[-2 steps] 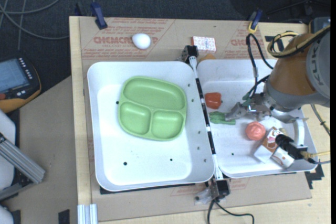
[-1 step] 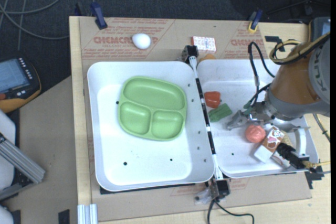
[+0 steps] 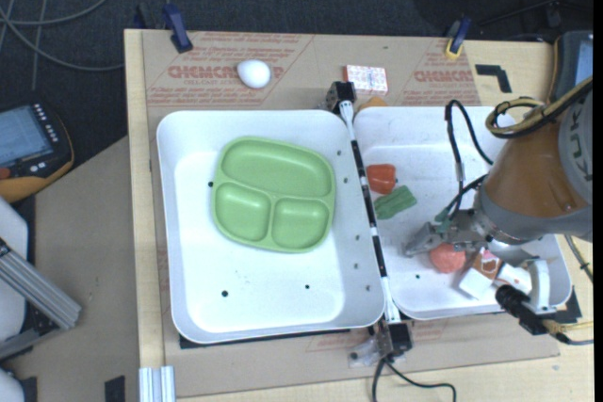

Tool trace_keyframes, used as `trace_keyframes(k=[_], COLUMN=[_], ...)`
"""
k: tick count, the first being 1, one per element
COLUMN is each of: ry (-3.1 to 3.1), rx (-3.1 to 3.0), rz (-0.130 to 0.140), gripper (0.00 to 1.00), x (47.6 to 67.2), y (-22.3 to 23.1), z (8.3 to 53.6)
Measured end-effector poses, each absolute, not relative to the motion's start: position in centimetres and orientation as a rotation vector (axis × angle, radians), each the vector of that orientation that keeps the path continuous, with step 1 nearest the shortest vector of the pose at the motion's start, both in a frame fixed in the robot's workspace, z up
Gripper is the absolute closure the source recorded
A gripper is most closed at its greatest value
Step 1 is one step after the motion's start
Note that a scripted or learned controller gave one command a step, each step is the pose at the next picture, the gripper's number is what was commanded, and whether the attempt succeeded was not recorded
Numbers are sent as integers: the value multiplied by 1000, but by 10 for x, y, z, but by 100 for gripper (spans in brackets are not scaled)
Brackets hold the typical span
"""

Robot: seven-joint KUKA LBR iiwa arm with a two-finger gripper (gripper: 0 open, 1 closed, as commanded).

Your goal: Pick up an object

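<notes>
The right bin (image 3: 424,141) holds an orange-red piece (image 3: 381,175) and a green piece (image 3: 394,201) near its left wall. Further right lies a red rounded object (image 3: 447,258), with a small white and orange box (image 3: 479,274) just beside it. My gripper (image 3: 435,240) is down low in this bin, right over the red object's upper left edge, and the wrist hides part of that object. Nothing visibly hangs from the gripper.
A green divided plate (image 3: 273,193) lies in the left bin (image 3: 188,278). A white ball (image 3: 252,72) and a small patterned box (image 3: 366,78) rest on the board behind the bins. Black cables (image 3: 457,146) loop over the right bin's back.
</notes>
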State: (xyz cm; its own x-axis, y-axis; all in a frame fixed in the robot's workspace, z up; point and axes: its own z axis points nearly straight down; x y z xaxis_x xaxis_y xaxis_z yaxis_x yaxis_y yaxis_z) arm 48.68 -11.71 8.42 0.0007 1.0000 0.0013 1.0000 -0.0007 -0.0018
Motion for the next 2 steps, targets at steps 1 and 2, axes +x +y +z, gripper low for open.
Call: trace_keyframes(k=[1, 2], ry=[-2222, -2224], rx=[-2225, -2220], rz=[-4, -3], gripper=[100, 100], x=[488, 538], y=[-117, -56], z=[95, 185])
